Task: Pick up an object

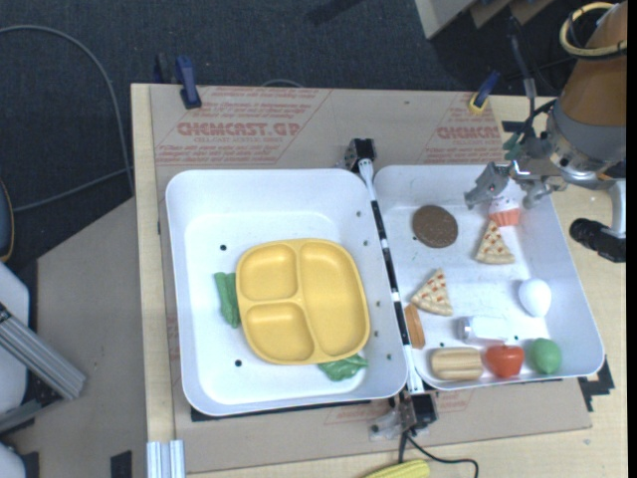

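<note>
Your nearest target, the pizza slice, lies in the right bin toward its far side. Right above it hangs your gripper, fingers spread wide, holding nothing. A brown cookie sits left of the slice.

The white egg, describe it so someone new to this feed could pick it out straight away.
Start at the right bin, the one the arm reaches over. Follow its right wall down past the pizza slice lying below the hand. The white egg lies there on its own, above the green ball and red tomato; it is the one smooth, plain white oval among coloured food.
</note>
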